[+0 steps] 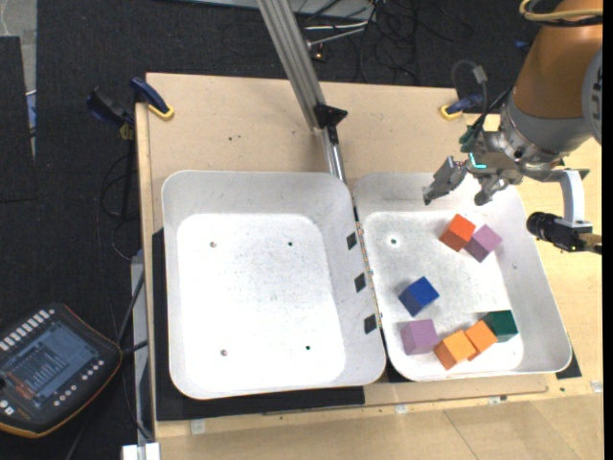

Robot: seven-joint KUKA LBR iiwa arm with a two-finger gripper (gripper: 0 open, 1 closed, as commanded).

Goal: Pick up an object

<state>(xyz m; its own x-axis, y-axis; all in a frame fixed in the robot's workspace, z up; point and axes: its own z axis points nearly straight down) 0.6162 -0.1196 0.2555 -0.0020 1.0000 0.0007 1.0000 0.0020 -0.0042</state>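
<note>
Orange block (458, 231) touching purple block (485, 241) on speckled white floor of right bin (536, 286), just below gripper (465, 185) hanging with fingers spread and holding nothing, on tan bench (239, 123), black floor beyond.

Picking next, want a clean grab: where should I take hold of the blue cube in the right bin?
Take the small blue cube from straight above, across two opposite flat side faces. It sits apart from the other blocks, rotated against the white bin's walls, so turn the tool to match.
</note>
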